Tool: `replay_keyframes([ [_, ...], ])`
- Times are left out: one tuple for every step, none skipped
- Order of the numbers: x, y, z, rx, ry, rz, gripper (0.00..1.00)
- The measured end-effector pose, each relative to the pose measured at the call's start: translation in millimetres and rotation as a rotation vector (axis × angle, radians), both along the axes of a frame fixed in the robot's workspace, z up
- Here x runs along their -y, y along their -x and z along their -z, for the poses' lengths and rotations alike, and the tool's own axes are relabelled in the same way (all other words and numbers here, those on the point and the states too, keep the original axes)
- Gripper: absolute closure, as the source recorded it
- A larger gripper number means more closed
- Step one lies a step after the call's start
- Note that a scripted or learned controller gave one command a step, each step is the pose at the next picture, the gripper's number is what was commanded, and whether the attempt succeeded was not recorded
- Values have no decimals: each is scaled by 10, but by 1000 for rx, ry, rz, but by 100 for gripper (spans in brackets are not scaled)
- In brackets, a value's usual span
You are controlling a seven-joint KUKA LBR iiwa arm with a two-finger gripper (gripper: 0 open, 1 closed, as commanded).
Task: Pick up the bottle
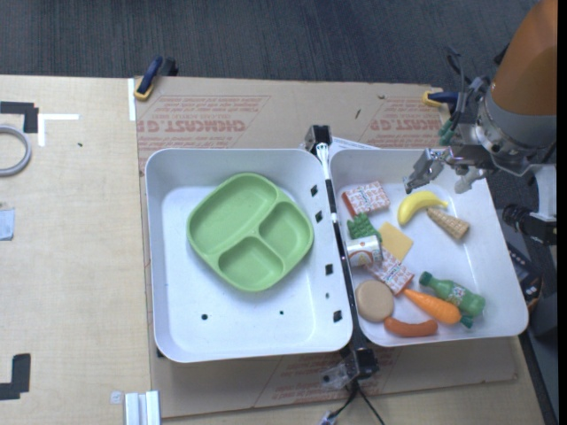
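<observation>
Camera view: bottle (453, 293), green, is seen lying near the right bin's (501, 237) front corner beside a carrot (431, 305). Gripper (443, 171) is seen spread, empty, above a banana (419, 206). Light, rigid, slippery plastic is judged; mid-body grasping is advised.

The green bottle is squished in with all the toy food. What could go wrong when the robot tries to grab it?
1. The bottle lies on its side touching the carrot, so the gripper might grab or nudge the carrot instead.
2. The bottle sits near the right bin's sloped wall, so a finger could bump it.
3. The banana lies just below the gripper and could get knocked.
</observation>
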State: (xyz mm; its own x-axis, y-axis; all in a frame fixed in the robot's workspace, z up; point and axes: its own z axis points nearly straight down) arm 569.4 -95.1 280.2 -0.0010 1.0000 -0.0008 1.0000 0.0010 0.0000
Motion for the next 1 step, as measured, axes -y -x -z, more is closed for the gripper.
replay_keyframes([
  [3, -6, -95, 0, 1, 0, 100],
])
